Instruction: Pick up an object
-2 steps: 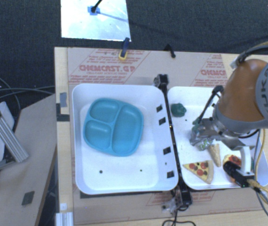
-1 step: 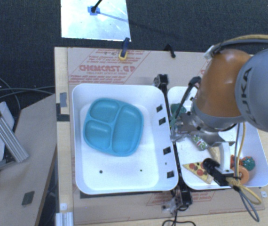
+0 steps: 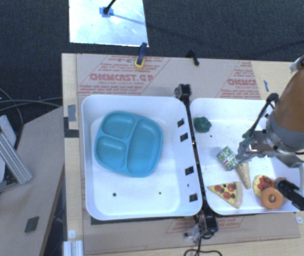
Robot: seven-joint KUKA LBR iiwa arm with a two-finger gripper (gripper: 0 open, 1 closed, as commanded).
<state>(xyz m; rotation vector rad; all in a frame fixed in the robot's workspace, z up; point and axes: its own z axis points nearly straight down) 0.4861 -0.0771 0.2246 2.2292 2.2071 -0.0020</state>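
- Camera view, far left: a pale side surface [image 3: 34,143] with a metal rail [image 3: 2,143] lying across it, apart from the desk [image 3: 157,71].
- Desk: covered with a printed cardboard sheet; a yellow clip [image 3: 140,62] sits at its far edge, just below a shiny metal plate [image 3: 106,15] on the dark floor.
- Left bin [image 3: 141,204]: holds a blue divided plate [image 3: 128,143], lying flat toward the bin's left half, clear of the walls.
- Divider: the two bins meet along a dark seam [image 3: 190,143] running from far to near.
- Right bin [image 3: 226,111]: a dark green lump [image 3: 202,124] lies near its far left corner, well apart from the other items.
- A small green-and-white patterned block [image 3: 226,157] lies mid-bin, tilted.
- A pizza slice toy [image 3: 226,190] lies near the front edge, left of a cone-shaped piece [image 3: 244,174].
- A doughnut toy [image 3: 272,198] and a red-and-yellow item [image 3: 262,183] sit at the front right, touching each other.
- Jaws [image 3: 245,152]: positioned just right of the patterned block, low over the bin; cannot tell whether they are spread or pressed together, nor whether they touch the block.
- Arm [image 3: 301,105]: orange band visible above the wrist, entering from the right.
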